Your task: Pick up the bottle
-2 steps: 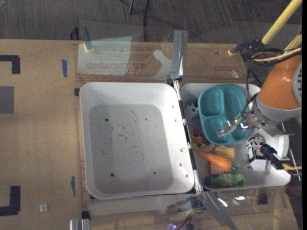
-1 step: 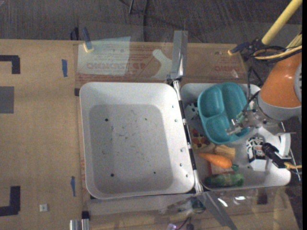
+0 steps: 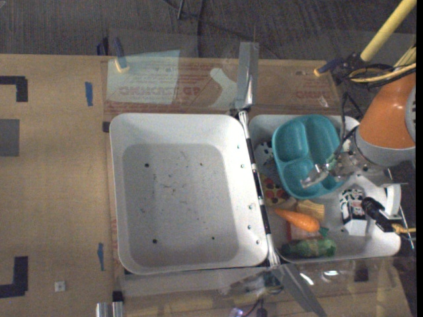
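Note:
A green bottle-shaped object [image 3: 309,247] lies on its side along the front wall of the right bin [image 3: 390,246]. My gripper [image 3: 318,176] hangs over the lower right part of a teal divided plate [image 3: 301,144] in the same bin, well behind the green object. The arm's grey wrist and orange band [image 3: 390,121] reach in from the right and hide the bin's right side. Nothing shows in the gripper's grasp.
An orange carrot [image 3: 297,219] lies just behind the green object, beside a tan piece [image 3: 310,208]. A white and black carton [image 3: 353,210] stands at the right. Small red and yellow toys [image 3: 272,190] sit by the divider. The left bin [image 3: 132,137] has only specks.

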